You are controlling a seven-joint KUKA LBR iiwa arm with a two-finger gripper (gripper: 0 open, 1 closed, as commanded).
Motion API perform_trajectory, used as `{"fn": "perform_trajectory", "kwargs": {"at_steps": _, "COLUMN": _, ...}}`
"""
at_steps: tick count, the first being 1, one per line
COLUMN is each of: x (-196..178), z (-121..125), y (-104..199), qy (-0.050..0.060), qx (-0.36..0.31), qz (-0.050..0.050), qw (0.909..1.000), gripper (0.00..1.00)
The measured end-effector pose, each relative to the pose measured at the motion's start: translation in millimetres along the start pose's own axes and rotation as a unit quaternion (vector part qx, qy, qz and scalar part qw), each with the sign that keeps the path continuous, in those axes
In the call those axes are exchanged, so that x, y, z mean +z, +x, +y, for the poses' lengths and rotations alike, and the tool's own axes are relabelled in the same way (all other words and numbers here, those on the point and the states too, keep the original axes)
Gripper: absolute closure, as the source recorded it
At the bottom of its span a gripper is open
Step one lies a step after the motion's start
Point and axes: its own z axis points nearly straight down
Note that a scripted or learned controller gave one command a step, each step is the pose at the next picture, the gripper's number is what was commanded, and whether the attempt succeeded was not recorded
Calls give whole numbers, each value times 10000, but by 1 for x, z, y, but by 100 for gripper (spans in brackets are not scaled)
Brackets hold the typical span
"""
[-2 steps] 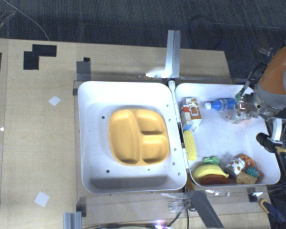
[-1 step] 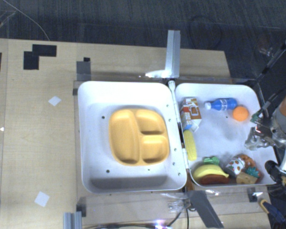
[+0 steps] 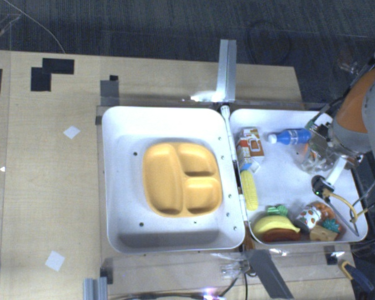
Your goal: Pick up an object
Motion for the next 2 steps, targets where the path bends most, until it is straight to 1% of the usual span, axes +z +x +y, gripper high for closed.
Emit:
{"fn": "perform_trajectory", "kwargs": {"at_steps": 1, "x": -12, "z": 1, "y": 1, "qy": -19, "qx": -41, "qz": 3, "qw": 10000, "gripper": 100}}
{"fn": "perform_trajectory", "kwargs": {"at_steps": 2, "x": -68, "z": -39, "y": -7, "qy": -17, "qx": 91, "qz": 12, "qw": 10000, "gripper": 100}}
